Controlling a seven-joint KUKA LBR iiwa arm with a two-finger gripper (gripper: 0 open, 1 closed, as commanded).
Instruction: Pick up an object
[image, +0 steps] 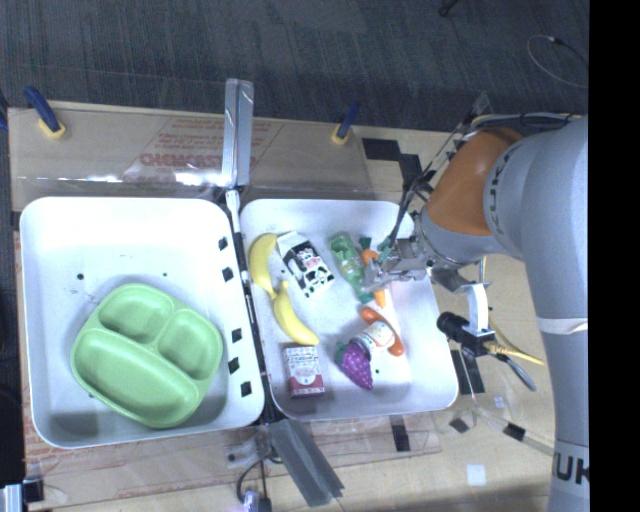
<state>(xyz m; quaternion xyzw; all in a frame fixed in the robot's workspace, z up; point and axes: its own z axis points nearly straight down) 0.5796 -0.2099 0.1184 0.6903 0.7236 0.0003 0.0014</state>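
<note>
Objects for the pick lie scattered in the right bin (425, 385), where the pincer (385, 268) of the grey arm (540, 210) hangs low over the bin's upper right part; whether it is wide or narrow cannot be told from this slanted overhead view. Directly at its tip lies a green bottle (347, 258), long axis running from the bin's far side toward the near side, with a small orange piece (378, 296) just beside it. Nearer the camera, a white-and-orange bottle (382, 335) touches a purple grape bunch (356, 364). Leftward, a black-and-white carton (305, 266) sits between the green bottle and two bananas (277, 288), which lie against the bin's left wall, and a red box (303, 370) rests near the front rim. Across the divider, the left bin (60, 230) carries a green sectioned plate (147, 354), well apart from the arm. Judging by position, the green bottle looks the likeliest target, almost straight below the pincer. Both bins rest on the table (300, 130).
</note>
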